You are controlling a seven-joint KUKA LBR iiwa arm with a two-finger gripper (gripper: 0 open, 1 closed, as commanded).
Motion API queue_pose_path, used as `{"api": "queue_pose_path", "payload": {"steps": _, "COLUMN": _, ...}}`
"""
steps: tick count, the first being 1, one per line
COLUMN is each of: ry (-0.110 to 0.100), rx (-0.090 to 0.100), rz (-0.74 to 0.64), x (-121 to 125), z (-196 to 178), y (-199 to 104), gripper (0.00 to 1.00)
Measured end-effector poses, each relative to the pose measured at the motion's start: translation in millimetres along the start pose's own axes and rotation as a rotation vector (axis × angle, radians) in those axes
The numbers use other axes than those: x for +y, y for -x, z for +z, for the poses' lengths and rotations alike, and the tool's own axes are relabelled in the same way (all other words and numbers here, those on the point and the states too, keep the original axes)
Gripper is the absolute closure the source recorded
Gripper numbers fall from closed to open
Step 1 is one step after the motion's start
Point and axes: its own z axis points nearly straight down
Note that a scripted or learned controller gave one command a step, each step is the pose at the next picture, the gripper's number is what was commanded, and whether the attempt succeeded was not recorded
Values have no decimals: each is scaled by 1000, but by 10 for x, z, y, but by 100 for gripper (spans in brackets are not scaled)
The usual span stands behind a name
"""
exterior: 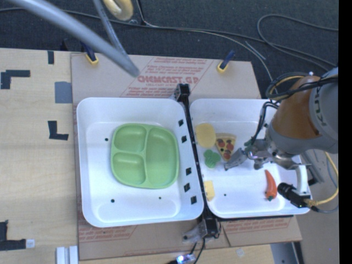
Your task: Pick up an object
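Overhead grey pole (60,16) noted. Gripper (235,159) is poised beside pizza slice (225,146); finger state cannot be told. Crowded toys could be nudged, spoiling the grasp.

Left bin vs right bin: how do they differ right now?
The left bin holds one green divided plate; the right bin holds several small toy foods, including a pizza slice and a carrot. The gripper is over the right bin, not the left bin. Both are shallow and white.
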Motion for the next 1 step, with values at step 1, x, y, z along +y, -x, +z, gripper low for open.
{"api": "queue_pose_path", "payload": {"steps": 1, "ry": 5, "rx": -2, "rz": 0, "x": 2, "z": 348, "y": 0, "gripper": 0}}
